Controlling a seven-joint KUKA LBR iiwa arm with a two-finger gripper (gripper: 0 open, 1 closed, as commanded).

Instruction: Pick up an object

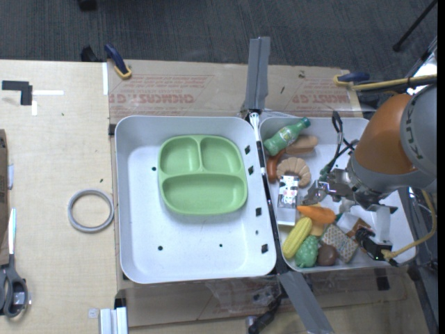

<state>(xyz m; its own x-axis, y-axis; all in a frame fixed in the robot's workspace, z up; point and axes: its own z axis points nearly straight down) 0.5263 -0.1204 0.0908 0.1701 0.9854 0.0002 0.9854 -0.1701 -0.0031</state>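
The right bin (pixel 396 252) holds several toy foods. Among them are a green bottle (pixel 285 136), a croissant (pixel 294 167), an orange carrot (pixel 317 213), a yellow corn cob (pixel 297 234), a green broccoli (pixel 308 251) and a waffle square (pixel 336 240). My gripper (pixel 318 194) hangs low over the middle of this bin, just above the carrot and right of a small silvery packet (pixel 288 191). The wrist and its orange band (pixel 388 141) hide the bin's right part. I see nothing lifted clear of the pile.
A green divided plate (pixel 203 175) lies in the left bin (pixel 139 242). On the bench to the left are a grey tape ring (pixel 90 209) and scissors (pixel 12 291). A blue clamp (pixel 118 60) stands behind the bins.
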